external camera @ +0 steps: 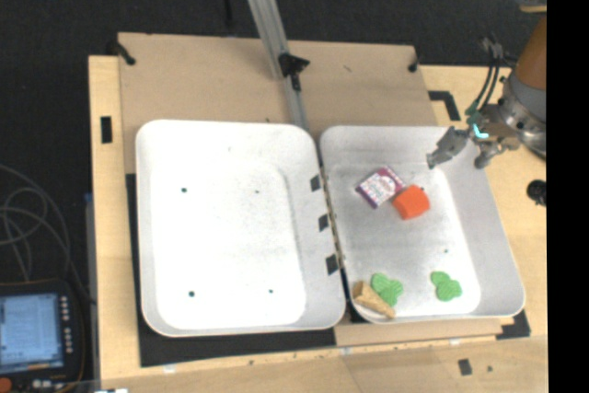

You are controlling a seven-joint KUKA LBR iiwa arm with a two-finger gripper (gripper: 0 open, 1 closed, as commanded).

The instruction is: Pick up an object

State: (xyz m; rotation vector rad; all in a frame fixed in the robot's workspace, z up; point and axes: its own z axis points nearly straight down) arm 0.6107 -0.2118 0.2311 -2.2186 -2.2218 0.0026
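Two white bins, tool [467,150] open over right bin's [479,225] far edge, holding nothing, orange block [411,202] mid-bin.

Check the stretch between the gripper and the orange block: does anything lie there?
In the camera view, only bare white bin floor lies between the gripper and the orange block. The purple packet sits beside the block, left of that line.
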